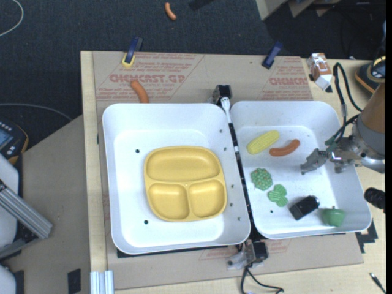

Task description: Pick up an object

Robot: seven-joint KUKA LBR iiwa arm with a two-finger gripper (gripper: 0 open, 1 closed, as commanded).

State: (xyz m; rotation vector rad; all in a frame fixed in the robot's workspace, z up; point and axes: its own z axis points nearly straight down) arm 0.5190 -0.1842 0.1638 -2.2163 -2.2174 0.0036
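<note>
From the overhead camera, the jaws (pixel 323 162) are hanging over the right side of the right bin (pixel 245 112), spread apart and pinching nothing. The sausage (pixel 285 147) is lying just left of them and slightly farther back, apart from the fingertips. The corn cob (pixel 263 141) is lying just left of the sausage. Two green broccoli pieces (pixel 261 178) (pixel 277 194) are sitting nearer and to the left, with a black block (pixel 304 207) and a green pepper (pixel 334 216) close to the near right corner. Nothing is standing between the jaws and the sausage. A yellow divided tray (pixel 184 183) is sitting in the left bin (pixel 119 164) on the counter (pixel 98 78).
</note>
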